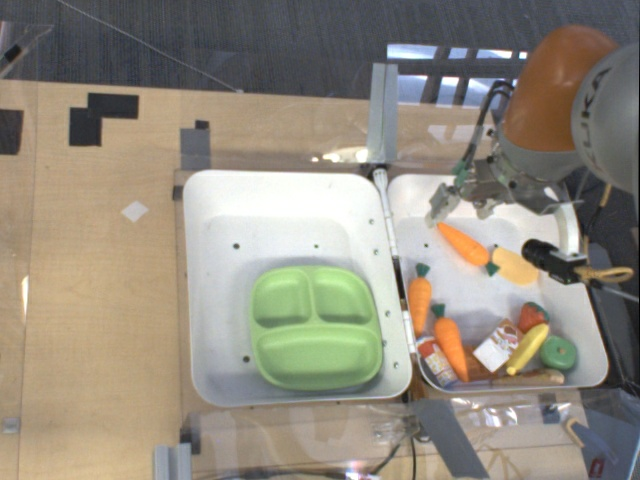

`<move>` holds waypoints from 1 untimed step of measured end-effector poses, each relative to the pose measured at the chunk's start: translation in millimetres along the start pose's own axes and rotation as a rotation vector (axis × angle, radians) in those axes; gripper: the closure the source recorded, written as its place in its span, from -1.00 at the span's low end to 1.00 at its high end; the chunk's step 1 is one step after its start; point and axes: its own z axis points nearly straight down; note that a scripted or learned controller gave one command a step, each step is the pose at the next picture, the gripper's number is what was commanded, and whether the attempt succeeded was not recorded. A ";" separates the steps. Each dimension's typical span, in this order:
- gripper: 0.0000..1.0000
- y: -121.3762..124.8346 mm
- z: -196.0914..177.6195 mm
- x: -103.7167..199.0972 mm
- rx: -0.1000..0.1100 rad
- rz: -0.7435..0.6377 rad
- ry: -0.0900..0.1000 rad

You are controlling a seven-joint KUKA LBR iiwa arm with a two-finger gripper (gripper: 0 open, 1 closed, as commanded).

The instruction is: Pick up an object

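My gripper (464,206) hangs over the back part of the right bin (420,198), its two fingers spread open with nothing between them. Just in front of it an orange toy carrot (464,243) lies slanted on the bin floor, touching a pale yellow piece (516,267) at its lower end. Two more carrots lie near the bin's left wall, one at mid-depth (419,299) and one closer to the front (450,346).
Piled in the right bin's front corner are a white packet (495,351), a yellow banana (529,348), a red strawberry (532,316) and a green round piece (558,352). A green divided plate (315,326) lies in the left bin (230,218). The grey arm fills the upper right.
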 end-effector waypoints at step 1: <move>-1.00 -11.6 102.3 -32.3 0.006 -0.058 0.000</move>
